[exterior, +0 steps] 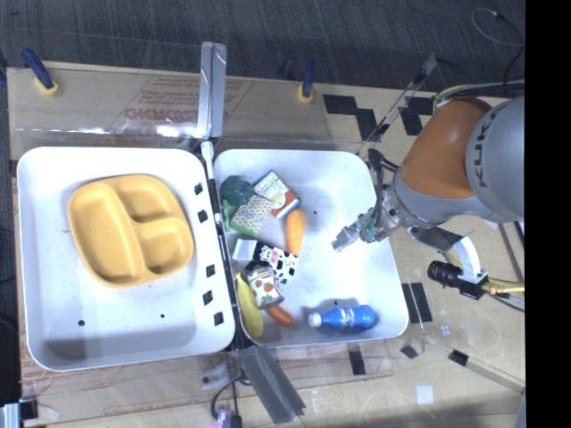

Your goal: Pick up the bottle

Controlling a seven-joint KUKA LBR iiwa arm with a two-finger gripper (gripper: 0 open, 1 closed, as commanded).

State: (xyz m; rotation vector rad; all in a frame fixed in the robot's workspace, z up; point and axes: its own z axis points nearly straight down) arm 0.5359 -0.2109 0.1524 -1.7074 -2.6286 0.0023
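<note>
A blue bottle with a white cap lies on its side near the front edge of the right bin, cap pointing left. My gripper hangs over the right side of that bin, up and slightly right of the bottle, well apart from it. Nothing is between its fingers as far as I can see.
The right bin also holds an orange carrot, a green object, small printed cartons, a banana and a patterned cube, all at its left. A yellow divided tray lies in the left bin.
</note>
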